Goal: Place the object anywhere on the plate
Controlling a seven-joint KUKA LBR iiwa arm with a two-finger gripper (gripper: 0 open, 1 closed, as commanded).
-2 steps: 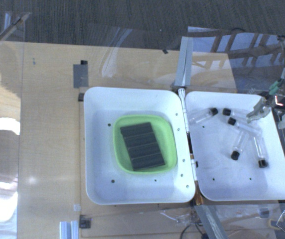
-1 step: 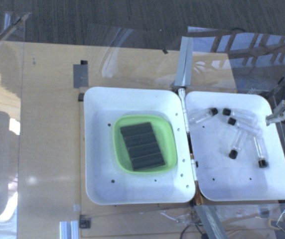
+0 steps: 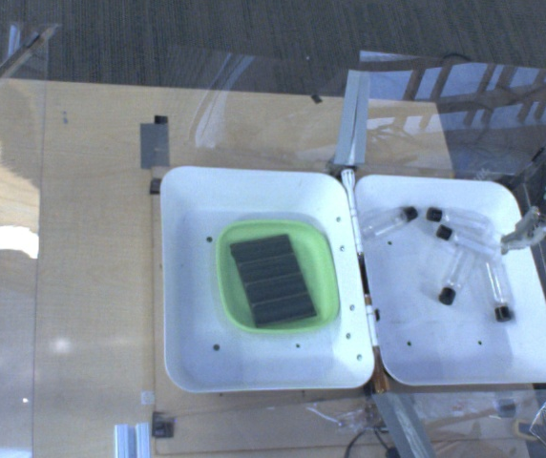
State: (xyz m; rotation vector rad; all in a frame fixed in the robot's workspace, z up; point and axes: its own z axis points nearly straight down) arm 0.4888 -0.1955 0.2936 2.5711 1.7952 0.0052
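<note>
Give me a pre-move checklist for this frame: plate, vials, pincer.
1. Green plate sits flat in the left bin: ok.
2. Plate free for a drop: not ok, a dark ridged block covers most of its middle; only the rim area is bare.
3. Clear vials with black caps lie in the right bin, several overlapping: not ok for a clean single pick.
4. Pincer at the right bin's right edge, above the vials: ok.
5. Vial between its fingers: cannot tell.
</note>
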